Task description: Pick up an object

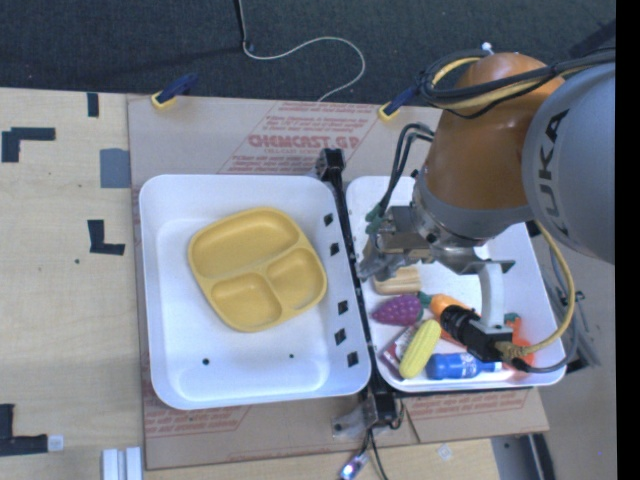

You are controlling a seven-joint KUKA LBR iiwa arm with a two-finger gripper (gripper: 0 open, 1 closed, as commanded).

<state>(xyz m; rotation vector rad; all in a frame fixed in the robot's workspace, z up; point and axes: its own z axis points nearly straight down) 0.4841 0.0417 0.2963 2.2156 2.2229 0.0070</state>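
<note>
Grey arm (500, 158) bent over right bin (548, 298), toy corn (420, 346) below

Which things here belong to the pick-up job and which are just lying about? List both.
Job: gripper; right bin with purple grapes, corn cob, blue bottle, beige bread piece.

Lying about: left bin, yellow divided plate, white cable, cardboard sheet.

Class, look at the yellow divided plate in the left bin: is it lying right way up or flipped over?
Right way up. The yellow divided plate lies flat in the left bin, with its three hollow compartments facing the camera.
</note>
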